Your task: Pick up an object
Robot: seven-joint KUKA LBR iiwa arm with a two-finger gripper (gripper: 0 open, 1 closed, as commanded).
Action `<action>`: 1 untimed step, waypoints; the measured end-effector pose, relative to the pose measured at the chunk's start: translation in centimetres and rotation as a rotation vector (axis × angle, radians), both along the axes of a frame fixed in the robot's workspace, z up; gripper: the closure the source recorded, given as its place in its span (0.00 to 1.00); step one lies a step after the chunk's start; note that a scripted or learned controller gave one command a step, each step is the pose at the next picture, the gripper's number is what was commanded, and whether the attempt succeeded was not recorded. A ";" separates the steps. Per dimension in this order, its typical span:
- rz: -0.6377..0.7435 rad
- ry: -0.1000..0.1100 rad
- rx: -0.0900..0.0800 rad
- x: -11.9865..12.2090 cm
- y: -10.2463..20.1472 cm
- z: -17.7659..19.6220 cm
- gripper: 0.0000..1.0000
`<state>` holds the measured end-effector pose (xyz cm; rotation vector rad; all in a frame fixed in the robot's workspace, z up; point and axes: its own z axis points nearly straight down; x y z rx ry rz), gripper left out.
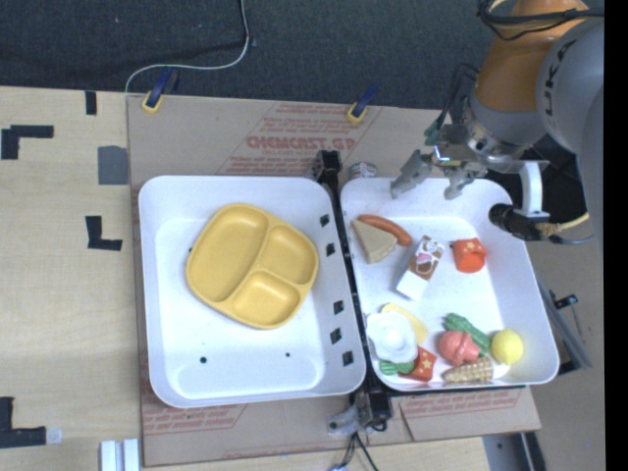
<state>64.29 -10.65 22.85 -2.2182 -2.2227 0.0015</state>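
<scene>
My gripper [433, 181] hangs open over the far edge of the right bin [525, 292], with nothing between its two fingers. Below it in that bin lie a sandwich wedge with a red sausage [378, 236], a small milk carton [420, 265] and a red pepper piece [469, 254]. Nearer the front are a fried egg [394, 335], a pink and green vegetable cluster [459, 341], a lemon [506, 345] and a corn cob [468, 370]. The gripper touches none of them.
The left bin [167, 292] holds a yellow divided plate [252, 264]. A black clamp strip [339, 263] runs between the two bins. The arm's orange band [520, 47] stands at the upper right.
</scene>
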 end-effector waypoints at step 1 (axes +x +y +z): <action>0.001 0.007 0.000 0.6 1.2 -9.8 0.00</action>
